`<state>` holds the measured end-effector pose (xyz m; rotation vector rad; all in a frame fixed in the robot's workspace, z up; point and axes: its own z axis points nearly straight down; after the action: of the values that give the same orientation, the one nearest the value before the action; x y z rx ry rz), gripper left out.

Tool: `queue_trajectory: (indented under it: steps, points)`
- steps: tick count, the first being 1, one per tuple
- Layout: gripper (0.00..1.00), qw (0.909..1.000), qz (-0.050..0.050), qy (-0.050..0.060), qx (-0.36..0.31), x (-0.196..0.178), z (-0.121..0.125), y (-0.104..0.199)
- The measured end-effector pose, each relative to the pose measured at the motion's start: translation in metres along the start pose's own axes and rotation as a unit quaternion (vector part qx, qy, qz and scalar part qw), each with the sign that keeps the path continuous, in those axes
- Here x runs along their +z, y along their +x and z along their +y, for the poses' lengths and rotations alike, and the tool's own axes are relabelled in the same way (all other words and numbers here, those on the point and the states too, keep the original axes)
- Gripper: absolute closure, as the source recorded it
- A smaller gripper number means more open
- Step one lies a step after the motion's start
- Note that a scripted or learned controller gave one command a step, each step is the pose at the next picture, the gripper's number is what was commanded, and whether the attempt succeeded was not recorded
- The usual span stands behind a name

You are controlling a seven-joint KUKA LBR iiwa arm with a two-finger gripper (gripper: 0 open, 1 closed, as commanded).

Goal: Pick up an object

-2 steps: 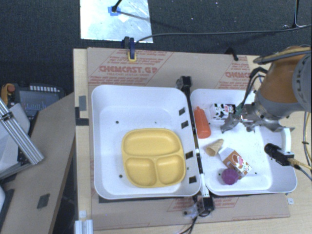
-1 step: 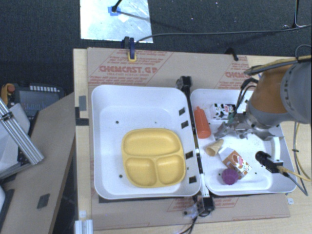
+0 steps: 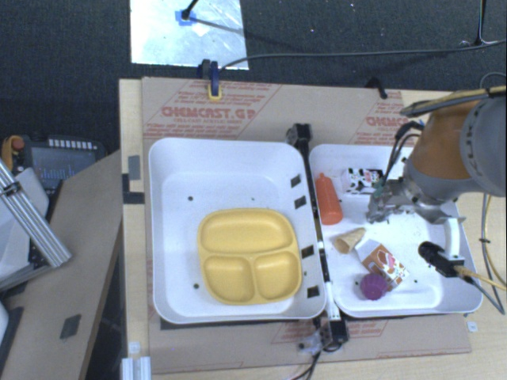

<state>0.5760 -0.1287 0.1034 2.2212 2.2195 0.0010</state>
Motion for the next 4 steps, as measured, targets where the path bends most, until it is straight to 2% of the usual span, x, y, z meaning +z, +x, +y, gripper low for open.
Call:
queue_trajectory:
  steps: [1, 2, 3, 4]
  points:
    - [1.0, 1.0, 0.0, -0.002, -0.002, -0.047, 0.007, 0.006]
    - [1.0, 1.0, 0.0, -0.003, -0.002, -0.111, 0.006, 0.004]
    - [1.0, 1.0, 0.0, -0.001, -0.002, -0.127, 0.007, 0.004]
    - [1.0, 1.0, 0.001, 0.001, -0.004, -0.118, -0.006, 0.05]
